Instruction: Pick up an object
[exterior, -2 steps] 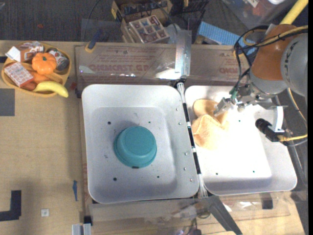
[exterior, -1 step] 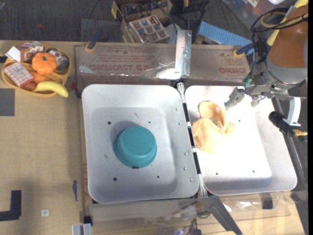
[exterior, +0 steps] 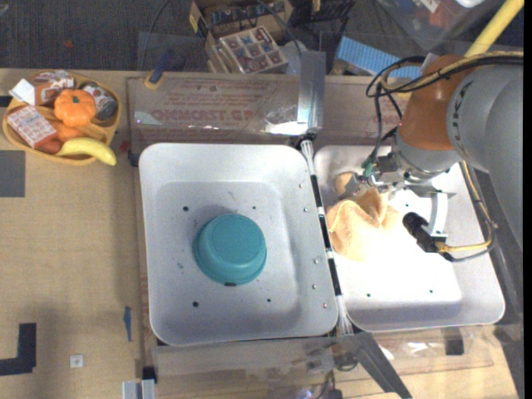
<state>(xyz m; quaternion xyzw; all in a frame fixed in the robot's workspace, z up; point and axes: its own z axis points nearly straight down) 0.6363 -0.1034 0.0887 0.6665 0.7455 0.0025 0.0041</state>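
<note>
A crumpled pale yellow cloth [exterior: 356, 219] lies at the left side of the right bin [exterior: 432, 293], one corner raised toward the gripper. My gripper [exterior: 371, 179] hangs over the cloth's upper edge, pointing down at it from the right. A teal bowl [exterior: 231, 248] sits upside down in the middle of the left bin [exterior: 179, 177].
A black cable with a yellow strand [exterior: 434, 238] loops beside the arm over the right bin. A basket of toy fruit [exterior: 62, 127] stands at the far left of the bench. Boxes and clutter [exterior: 249, 44] lie behind the bins.
</note>
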